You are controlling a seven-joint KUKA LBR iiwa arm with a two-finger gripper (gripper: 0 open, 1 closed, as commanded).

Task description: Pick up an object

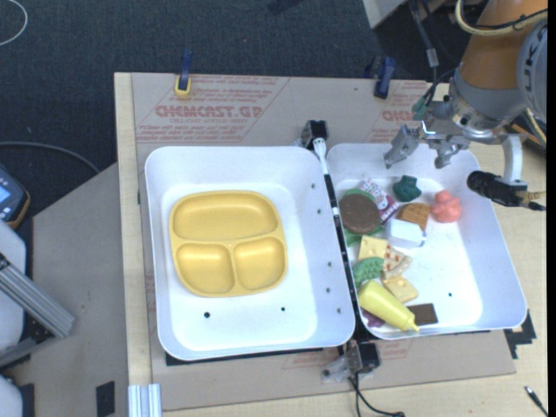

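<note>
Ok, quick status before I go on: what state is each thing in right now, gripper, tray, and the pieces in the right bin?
Gripper: open, above the right bin's far edge, holding nothing.
Yellow tray: flat in the left bin, compartments bare.
Toy food pile: heaped along the right bin's left side, untouched.
Pink piece: lying apart, right of the pile.
Yellow bottle: on its side, near corner.
</note>
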